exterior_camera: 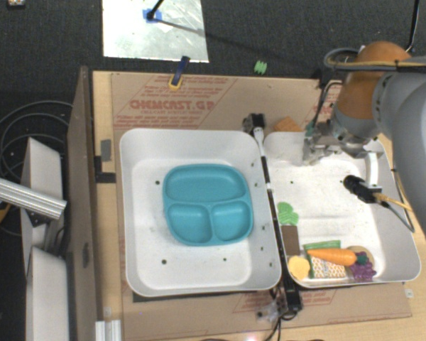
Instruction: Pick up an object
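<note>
My gripper (314, 152) hangs over the far end of the right bin (405, 244), near its back wall, on the grey arm with the orange band (366, 84). Nothing shows beneath it but bare white floor. The objects lie at the bin's near end: an orange carrot (332, 256), a yellow piece (299, 266), a purple grape bunch (363, 268), a flat green strip (321, 245) and a patterned block (327, 269). A green leafy piece (286, 212) and a brown block (290, 239) lie along the bin's left wall.
The left bin (145, 212) holds a blue divided plate (208, 203). A black divider rail (268, 183) runs between the bins. A tan piece (287, 125) lies on the cardboard behind the right bin.
</note>
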`<state>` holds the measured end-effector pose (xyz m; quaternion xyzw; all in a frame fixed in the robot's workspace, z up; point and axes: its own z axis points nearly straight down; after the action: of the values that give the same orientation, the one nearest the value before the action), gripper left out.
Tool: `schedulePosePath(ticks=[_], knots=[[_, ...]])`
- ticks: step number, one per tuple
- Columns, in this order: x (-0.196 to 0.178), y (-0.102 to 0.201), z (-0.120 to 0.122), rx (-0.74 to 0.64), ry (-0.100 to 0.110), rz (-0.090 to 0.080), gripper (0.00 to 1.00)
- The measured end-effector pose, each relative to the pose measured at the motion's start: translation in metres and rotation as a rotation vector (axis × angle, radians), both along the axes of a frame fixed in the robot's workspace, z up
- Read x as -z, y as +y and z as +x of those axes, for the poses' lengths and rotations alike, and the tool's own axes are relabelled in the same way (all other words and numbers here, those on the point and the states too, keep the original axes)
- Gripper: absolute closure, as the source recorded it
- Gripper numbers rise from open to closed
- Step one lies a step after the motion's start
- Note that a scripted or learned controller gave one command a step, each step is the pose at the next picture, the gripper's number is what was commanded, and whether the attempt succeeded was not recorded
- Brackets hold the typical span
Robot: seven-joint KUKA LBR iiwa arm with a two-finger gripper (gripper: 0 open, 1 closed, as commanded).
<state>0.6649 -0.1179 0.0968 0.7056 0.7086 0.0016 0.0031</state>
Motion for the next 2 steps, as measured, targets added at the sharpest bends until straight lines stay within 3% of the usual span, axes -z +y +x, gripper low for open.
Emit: schedulePosePath(ticks=[1,2], knots=[[-0.003,0.033,-0.028,-0.001,0.007,0.002,1.00],[-0.109,0.000,-0.038,0.005,-0.002,-0.001,1.00]])
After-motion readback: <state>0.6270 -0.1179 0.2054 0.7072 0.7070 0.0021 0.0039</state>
